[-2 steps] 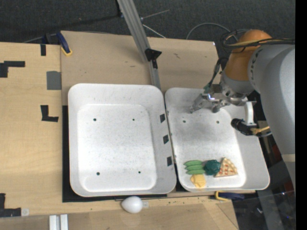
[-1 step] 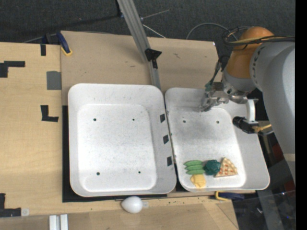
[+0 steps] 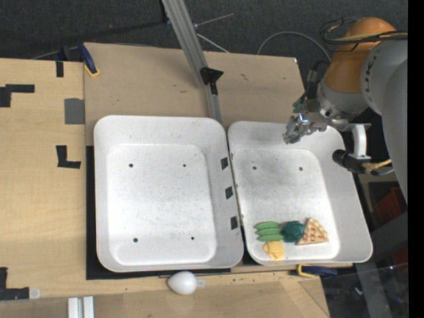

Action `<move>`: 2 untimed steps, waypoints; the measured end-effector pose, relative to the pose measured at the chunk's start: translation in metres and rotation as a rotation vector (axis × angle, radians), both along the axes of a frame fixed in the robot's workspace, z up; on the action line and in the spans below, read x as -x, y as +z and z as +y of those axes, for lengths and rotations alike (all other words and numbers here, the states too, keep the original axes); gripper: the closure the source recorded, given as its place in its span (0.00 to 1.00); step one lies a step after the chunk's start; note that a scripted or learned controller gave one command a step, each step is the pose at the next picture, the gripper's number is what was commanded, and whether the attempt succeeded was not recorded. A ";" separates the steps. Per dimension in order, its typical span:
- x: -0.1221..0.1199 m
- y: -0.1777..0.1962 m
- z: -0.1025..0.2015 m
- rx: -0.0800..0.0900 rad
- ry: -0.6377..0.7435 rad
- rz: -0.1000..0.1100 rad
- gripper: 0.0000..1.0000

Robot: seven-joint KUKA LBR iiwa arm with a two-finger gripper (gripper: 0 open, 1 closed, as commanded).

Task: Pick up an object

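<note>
Camera view: arm (image 3: 361,65) hangs over right bin's (image 3: 344,177) far rim.

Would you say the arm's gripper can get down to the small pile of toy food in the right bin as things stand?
Probably yes. The gripper hangs over the far rim of the right bin, while the pile of toy food sits at the near end. The bin floor between them is bare and nothing covers the pile.
</note>
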State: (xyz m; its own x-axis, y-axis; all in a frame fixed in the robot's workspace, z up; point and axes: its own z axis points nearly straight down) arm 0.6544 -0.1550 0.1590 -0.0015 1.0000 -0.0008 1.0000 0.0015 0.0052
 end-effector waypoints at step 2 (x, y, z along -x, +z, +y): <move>-0.003 0.075 0.006 0.000 0.000 0.002 1.00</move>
State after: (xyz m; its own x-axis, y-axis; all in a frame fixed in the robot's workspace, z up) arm 0.6575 -0.1494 0.2344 -0.0014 1.0000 -0.0004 1.0000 0.0014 0.0032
